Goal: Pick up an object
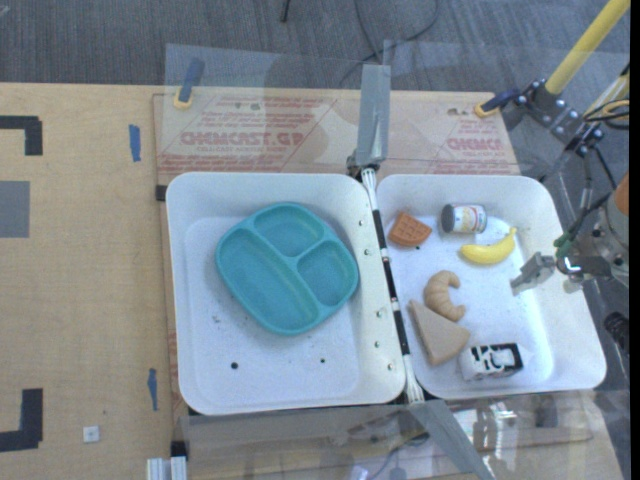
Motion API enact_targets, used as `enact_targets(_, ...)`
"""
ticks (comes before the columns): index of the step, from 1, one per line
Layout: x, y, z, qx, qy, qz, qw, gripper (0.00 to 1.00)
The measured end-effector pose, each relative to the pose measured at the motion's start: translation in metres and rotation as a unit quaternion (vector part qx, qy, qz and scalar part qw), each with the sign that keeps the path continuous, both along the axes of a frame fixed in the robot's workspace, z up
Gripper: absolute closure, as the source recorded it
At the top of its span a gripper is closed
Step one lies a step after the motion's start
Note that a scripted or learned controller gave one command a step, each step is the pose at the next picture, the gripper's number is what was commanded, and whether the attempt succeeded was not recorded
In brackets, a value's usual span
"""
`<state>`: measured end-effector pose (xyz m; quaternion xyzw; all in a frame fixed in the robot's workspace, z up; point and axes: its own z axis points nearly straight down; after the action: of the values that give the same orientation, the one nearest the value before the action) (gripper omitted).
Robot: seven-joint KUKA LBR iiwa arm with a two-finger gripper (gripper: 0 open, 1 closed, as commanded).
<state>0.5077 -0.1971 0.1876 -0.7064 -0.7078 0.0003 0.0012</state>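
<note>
Left bin (190, 268): we see it bears one thing, a teal divided plate (288, 266) lying flat near its middle, three compartments facing up. We judge it a poor first target, being broad, low and hard to close two fingers around.

Right bin (575, 348): the small things are gathered here, well apart from one another, which we take as helpful, since each can be approached without knocking a neighbour.

Candidates: an orange cracker-like piece (409, 230) near the divider; a small jar (464, 218) lying on its side beside it; a banana (488, 250) just below the jar; a croissant (445, 295) at the bin's middle; a tan wedge (438, 333) touching or just beside the croissant's lower end; a black-and-white carton (492, 360) lying at the near edge.

Gripper (535, 272): it sits at the right side of the right bin, low over the bare floor, to the right of the banana and touching nothing that we can see. We cannot tell how it is set, and nothing is in its grasp.

Arm: it enters from the right, so the banana and the croissant are the closest reaches.

Progress: in our judgement no object is picked up yet; all lie on the bin floor.

Risk: the banana's curve and the jar's round side may roll away under a closing grip.
</note>
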Motion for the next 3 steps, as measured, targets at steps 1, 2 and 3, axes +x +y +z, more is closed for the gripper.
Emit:
enact_targets(1, 0.075, 0.019, -0.051, -0.0013, -0.002, -0.005, 1.0000, 0.00)
enact_targets(2, 0.131, 0.024, -0.100, -0.0013, -0.003, 0.008, 1.0000, 0.00)
enact_targets(3, 0.149, 0.026, -0.101, -0.0033, 0.020, 0.029, 0.9994, 0.00)
